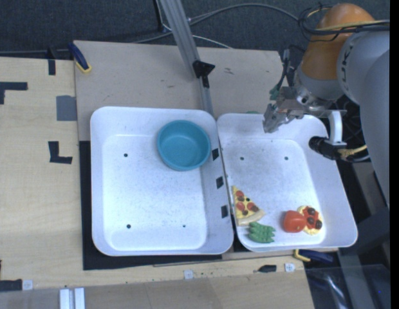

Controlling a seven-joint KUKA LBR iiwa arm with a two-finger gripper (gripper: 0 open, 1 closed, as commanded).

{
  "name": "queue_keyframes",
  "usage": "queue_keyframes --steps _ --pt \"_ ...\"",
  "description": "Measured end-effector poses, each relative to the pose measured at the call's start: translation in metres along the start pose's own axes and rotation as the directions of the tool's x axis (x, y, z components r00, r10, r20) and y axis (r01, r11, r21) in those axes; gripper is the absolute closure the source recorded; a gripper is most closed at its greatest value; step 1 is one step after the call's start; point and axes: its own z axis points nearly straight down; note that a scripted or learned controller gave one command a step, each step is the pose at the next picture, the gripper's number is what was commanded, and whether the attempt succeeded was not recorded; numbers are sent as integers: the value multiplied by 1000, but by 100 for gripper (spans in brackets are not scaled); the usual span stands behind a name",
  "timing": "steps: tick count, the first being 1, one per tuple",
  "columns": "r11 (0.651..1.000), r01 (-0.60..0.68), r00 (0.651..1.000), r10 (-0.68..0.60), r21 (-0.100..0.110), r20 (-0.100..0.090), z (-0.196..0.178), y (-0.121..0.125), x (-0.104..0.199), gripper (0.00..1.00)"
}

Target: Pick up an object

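We see the counter [135, 69] bearing two white bins side by side. The left bin [154, 198] holds a blue bowl [183, 145] near its far right corner. The right bin [283, 172] has a pizza slice [246, 206] against its left wall at the near end, a green piece [261, 233] just beside it, and a red and yellow piece [301, 220] toward the near right corner. The arm [344, 50] reaches in from the right, and its end effector [274, 122] hangs over the far edge of the right bin, well apart from the toys, grasping nothing we can make out; whether it is clenched or released we cannot tell.
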Motion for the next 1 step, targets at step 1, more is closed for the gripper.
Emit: queue_keyframes --steps 1 --pt "1000 0 1000 0 -1 0 -63 2 1 100"
